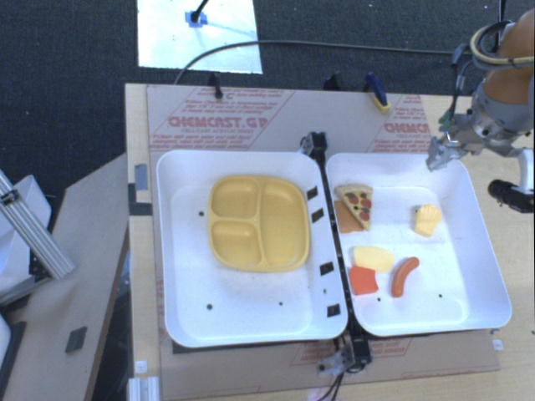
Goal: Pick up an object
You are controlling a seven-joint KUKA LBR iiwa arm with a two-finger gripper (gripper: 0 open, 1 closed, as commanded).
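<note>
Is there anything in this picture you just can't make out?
- Gripper: too small and blurred in the camera view to tell how it is set.
- Arm: cut off by the right edge.
- Pale yellow piece: too blurred to identify.

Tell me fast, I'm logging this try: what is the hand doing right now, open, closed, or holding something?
Hand: above the far right corner of the right bin, no item seen in it; open or closed cannot be told.
</note>
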